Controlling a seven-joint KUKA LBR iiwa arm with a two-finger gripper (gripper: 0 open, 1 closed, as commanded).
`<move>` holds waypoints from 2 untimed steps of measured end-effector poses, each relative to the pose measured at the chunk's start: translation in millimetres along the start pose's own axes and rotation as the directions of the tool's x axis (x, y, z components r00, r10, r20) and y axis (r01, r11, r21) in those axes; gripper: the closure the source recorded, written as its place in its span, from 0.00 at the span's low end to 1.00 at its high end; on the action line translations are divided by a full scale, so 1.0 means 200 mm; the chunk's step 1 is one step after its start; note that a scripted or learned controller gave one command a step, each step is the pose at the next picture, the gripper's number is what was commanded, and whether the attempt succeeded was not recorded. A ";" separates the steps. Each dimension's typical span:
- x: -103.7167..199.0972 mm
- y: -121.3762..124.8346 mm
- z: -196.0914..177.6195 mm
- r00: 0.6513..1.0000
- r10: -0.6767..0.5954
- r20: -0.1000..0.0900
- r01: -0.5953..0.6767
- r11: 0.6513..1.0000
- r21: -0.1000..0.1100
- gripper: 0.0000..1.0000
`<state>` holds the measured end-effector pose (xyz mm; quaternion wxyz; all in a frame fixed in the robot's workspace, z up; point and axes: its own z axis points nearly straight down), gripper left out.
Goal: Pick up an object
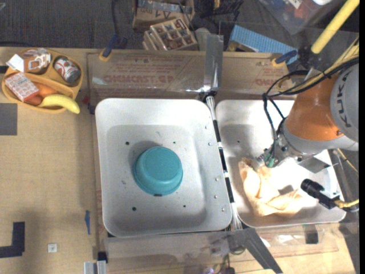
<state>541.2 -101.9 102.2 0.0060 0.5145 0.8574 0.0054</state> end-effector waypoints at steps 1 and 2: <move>0.00 0.00 0.00 1.000 0.000 0.000 0.000 1.000 0.000 0.00; -0.27 0.27 -0.28 0.998 -0.066 -0.002 0.066 0.998 0.012 0.00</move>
